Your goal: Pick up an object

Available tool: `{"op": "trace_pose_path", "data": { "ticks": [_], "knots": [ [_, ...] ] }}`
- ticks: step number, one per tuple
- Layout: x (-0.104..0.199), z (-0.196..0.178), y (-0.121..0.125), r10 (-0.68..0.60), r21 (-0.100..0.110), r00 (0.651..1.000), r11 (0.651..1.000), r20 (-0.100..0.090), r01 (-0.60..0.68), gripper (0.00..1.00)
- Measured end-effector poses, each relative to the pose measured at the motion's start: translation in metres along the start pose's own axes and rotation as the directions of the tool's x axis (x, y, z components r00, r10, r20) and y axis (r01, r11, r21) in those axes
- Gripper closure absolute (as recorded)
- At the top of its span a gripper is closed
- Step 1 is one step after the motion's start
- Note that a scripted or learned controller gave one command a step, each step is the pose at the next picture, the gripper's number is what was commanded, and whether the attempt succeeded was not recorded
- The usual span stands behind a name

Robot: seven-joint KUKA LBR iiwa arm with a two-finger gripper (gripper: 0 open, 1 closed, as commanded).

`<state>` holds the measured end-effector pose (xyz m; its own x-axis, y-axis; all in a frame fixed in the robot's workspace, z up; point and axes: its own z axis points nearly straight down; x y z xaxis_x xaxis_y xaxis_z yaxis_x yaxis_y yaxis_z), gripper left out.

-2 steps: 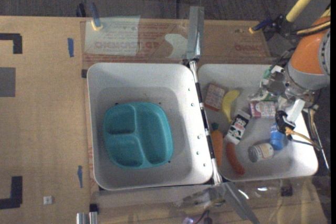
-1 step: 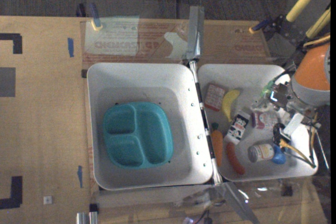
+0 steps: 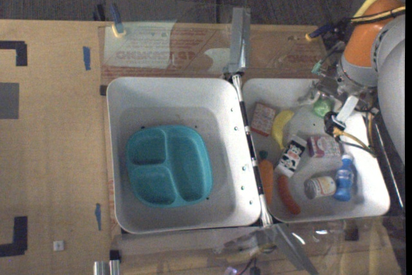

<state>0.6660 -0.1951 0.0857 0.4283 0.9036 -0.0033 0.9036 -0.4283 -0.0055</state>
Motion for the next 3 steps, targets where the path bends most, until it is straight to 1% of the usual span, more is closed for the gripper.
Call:
{"op": "trace_pose_path", "data": {
  "ticks": [1,2,3],
  "knots": [
    [-0.007,-0.256,0.003,-0.211,-0.009,0.978,0.978,-0.001,0.211,0.00],
    [0.031,-0.158,-0.057,-0.358,-0.008,0.934,0.934,-0.001,0.358,0.00],
    [0.029,-0.036,-0.112,-0.504,-0.007,0.864,0.864,-0.001,0.504,0.00]
  ]
}}
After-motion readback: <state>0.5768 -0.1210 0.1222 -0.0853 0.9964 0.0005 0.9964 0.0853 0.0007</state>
